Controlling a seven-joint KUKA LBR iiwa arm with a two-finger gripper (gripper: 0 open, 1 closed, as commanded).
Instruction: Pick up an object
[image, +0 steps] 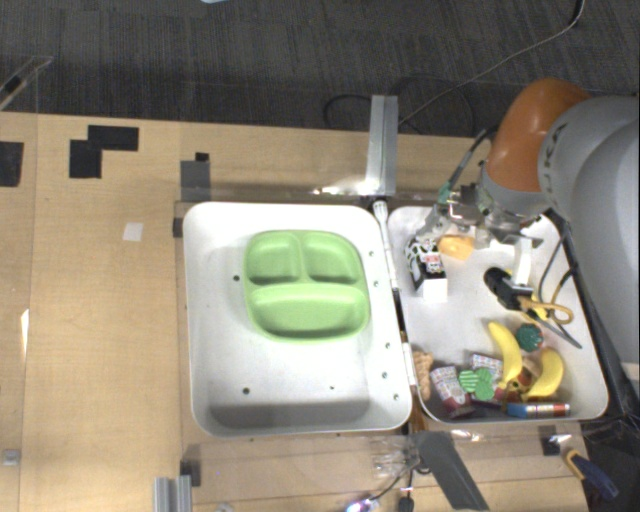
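Two shallow white bins (200, 330) share the counter. At the right bin's twelve o'clock, the gripper (455, 225) hangs by a small orange block (457, 247). Whether it grips anything, I cannot tell.

Bare floor (455, 320) amid right-bin clutter (500, 375)

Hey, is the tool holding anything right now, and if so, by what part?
It cannot be told. The tool is low in the right bin, at its far left corner, beside a small orange object, but the view is too small to show a hold.
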